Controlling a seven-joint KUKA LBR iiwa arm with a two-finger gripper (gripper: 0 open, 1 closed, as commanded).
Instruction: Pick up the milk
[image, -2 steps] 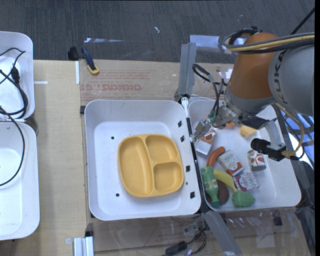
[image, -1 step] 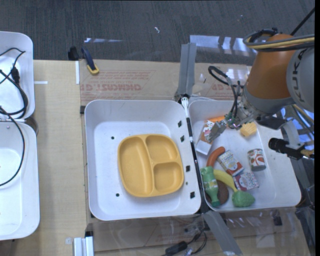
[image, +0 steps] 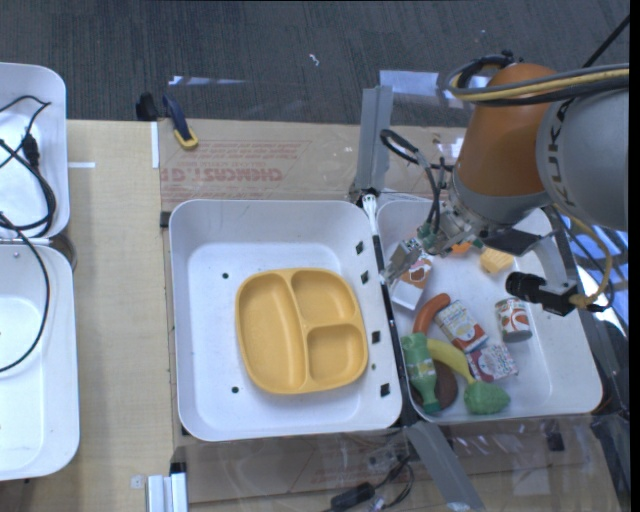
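Observation:
A small white milk carton (image: 411, 285) with a red-orange label lies at the left edge of the right bin (image: 570, 395), close to the wall between the two bins. My gripper (image: 408, 257) hangs just above and behind the carton, reaching down from the grey arm with its orange band (image: 500, 130). The gripper's body hides the carton's top, and I cannot make out contact between them.
Around the carton in the right bin lie a red sausage (image: 432, 312), a juice box (image: 460, 325), a small can (image: 515, 318), a banana (image: 450, 355), a green bottle (image: 420, 372), broccoli (image: 487, 398) and cheese (image: 497, 262). The left bin (image: 200, 300) holds a yellow divided plate (image: 300, 330).

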